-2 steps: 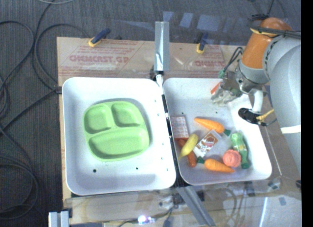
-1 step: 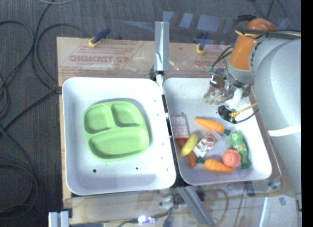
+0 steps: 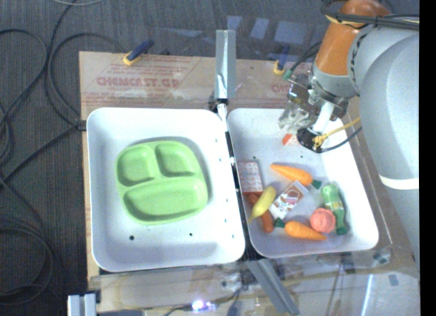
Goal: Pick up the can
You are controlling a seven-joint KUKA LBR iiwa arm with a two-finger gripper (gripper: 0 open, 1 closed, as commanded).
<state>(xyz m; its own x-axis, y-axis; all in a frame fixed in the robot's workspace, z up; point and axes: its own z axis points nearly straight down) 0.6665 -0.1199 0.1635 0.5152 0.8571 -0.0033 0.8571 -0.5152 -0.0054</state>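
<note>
The can [image 3: 249, 176], reddish brown with a pale label, lies on its side against the left wall of the right bin [image 3: 354, 171]. A yellow banana [image 3: 264, 201] leans against its lower end. My gripper [image 3: 297, 121] hangs over the bin's far end, well up and to the right of the can and apart from it. A small red-and-white piece [image 3: 289, 139] sits just below the gripper.
The right bin also holds two carrots [image 3: 291, 171] [image 3: 304, 231], a small carton [image 3: 289, 197], a green bottle [image 3: 334, 206] and a pink ball [image 3: 323, 220]. A green divided plate [image 3: 162, 180] rests in the left bin [image 3: 102, 240]. A metal bar [image 3: 223, 69] stands behind the bins.
</note>
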